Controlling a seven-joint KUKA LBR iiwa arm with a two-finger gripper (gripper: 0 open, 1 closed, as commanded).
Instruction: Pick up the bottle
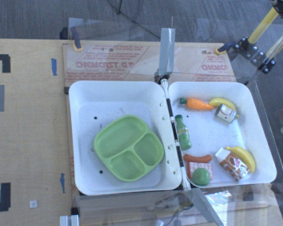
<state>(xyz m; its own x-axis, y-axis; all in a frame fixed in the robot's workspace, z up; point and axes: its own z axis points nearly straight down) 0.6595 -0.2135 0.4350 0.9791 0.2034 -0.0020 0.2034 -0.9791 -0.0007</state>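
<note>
Green bottle (182, 132) lies on its side in right bin (254, 107), hard against wall shared with left bin (85, 98); cap end points to far side, pale label band around middle. Carrot (197, 104) beyond it, two bananas (223, 102) (244, 157), small carton (226, 113), larger carton (231, 164), sausage (197, 158) and green round fruit (apple or lime, cannot tell) (201, 176) share same bin. Green divided plate (129, 148) sits in left bin. State of claw: cannot tell
</note>
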